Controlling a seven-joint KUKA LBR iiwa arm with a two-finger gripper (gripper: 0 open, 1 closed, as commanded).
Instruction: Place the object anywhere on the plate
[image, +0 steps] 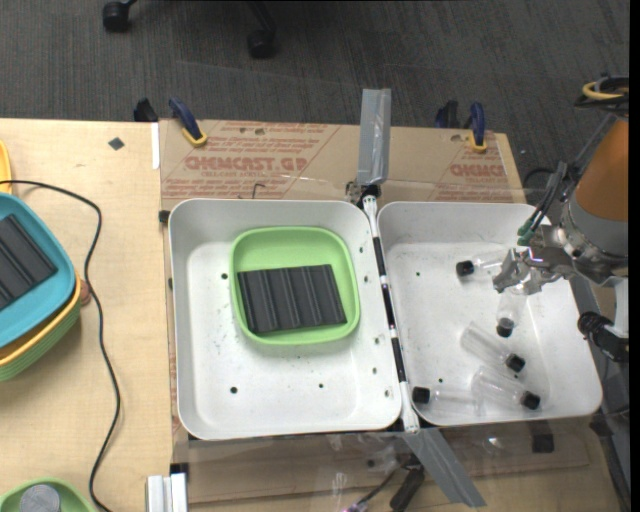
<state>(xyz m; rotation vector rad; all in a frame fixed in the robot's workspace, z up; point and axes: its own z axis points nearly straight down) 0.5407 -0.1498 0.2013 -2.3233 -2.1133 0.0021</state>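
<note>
Fingers (512, 276) state cannot be determined; gripper hovers over right bin (400, 300) above clear vials with black caps (492, 350). Left bin (190, 330) holds green plate (290, 255) carrying dark ridged insert (290, 298)

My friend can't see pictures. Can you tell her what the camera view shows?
A robot arm's tool hangs over the right bin, which holds several clear tubes with black caps. The left bin holds a green plate with a dark ridged mat on it.
</note>
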